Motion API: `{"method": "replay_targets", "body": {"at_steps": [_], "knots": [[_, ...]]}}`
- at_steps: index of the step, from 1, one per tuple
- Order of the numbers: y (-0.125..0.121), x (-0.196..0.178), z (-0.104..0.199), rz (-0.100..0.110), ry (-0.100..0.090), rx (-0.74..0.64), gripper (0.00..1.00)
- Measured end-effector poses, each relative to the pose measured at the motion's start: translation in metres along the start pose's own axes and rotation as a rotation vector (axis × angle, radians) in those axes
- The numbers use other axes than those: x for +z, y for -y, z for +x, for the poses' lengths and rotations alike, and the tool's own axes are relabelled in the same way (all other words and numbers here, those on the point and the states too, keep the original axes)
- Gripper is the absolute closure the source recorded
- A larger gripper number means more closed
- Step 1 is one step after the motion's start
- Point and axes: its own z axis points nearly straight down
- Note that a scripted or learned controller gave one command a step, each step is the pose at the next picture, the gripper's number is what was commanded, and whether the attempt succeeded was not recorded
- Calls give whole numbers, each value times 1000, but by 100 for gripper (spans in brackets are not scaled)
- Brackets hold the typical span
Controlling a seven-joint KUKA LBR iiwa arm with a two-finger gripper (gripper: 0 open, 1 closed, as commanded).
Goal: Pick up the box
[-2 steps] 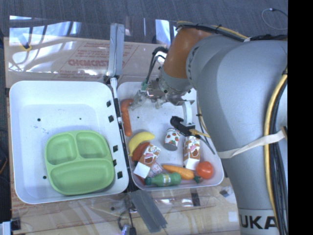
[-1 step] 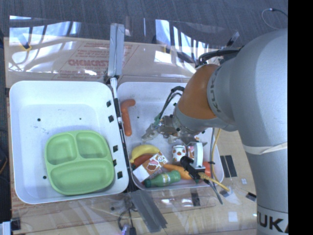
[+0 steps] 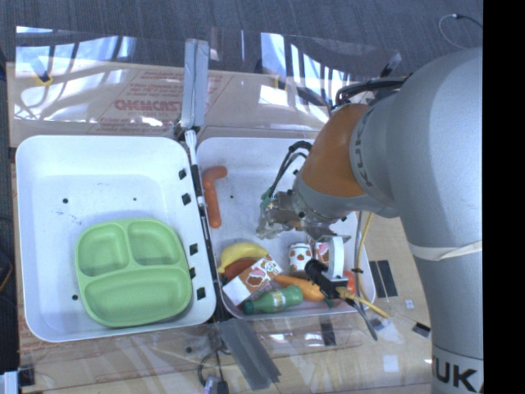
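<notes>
Two white bins sit side by side on the tabletop (image 3: pixel 123 109). The left bin (image 3: pixel 49 171) carries one green divided plate (image 3: pixel 134 271). The right bin (image 3: pixel 246 158) holds a crowd along its near edge: one box (image 3: pixel 253 280) with a brown and white print, one banana (image 3: pixel 243 253) just behind it, one green bottle (image 3: pixel 273 301) in front, one carrot (image 3: pixel 297 284) — and one sausage (image 3: pixel 213 195) apart by the dividing wall. The tool (image 3: pixel 280 214) hangs over the right bin's middle, near the box but not on it; whether it is clenched I cannot tell. Open floor lies at the bin's far side.
</notes>
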Motion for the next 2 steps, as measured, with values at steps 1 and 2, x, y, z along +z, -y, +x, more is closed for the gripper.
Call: {"method": "replay_targets", "body": {"at_steps": [1, 2], "knots": [[-35, -86, 27, -5, 0, -40, 100], [-35, -86, 27, -5, 0, -40, 0]]}}
